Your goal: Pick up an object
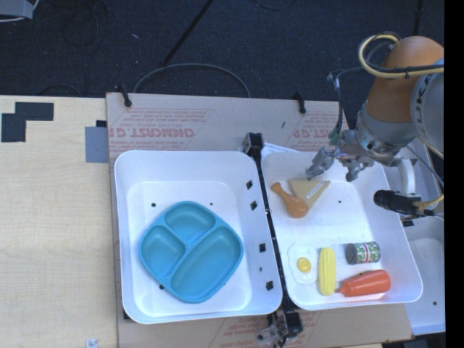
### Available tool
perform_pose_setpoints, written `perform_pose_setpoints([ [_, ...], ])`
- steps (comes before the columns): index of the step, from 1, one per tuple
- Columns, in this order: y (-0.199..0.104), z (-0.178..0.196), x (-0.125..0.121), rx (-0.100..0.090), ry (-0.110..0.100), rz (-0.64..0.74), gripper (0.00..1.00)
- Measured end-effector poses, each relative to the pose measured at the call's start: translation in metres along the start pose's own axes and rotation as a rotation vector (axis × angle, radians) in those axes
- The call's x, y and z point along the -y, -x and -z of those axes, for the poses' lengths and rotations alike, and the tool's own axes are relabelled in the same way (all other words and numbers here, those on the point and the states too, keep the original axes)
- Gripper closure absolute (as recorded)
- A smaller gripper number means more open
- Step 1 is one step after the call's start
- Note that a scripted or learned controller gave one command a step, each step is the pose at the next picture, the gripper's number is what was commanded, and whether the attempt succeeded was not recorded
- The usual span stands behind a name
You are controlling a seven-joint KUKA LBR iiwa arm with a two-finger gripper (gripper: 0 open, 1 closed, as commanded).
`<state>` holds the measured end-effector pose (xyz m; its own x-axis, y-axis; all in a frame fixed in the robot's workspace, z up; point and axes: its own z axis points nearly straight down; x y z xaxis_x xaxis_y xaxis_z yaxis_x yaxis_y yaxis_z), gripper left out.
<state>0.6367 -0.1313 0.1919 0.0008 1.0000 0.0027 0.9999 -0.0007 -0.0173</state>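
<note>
Pincer [338,164] fingertips indistinct above bin [406,230]

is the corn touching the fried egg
Touching. The camera view shows the corn lying right against the egg with its left side over the egg's white edge and no gap between them.

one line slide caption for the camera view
Open gripper hovers over right bin near tan wedge; blue plate in left bin.

Blue divided plate [191,251] in the left white bin [130,172], on cardboard [174,125].
</note>
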Motion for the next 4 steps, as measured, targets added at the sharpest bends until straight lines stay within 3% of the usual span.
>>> perform_pose_setpoints([
  [1, 0.0, 0.008, -0.002, 0.002, 0.012, 0.002, 0.0],
  [3, 0.005, -0.107, 0.003, 0.001, 0.008, 0.002, 0.0],
  [4, 0.005, -0.106, 0.003, 0.001, 0.011, -0.001, 0.0],
])
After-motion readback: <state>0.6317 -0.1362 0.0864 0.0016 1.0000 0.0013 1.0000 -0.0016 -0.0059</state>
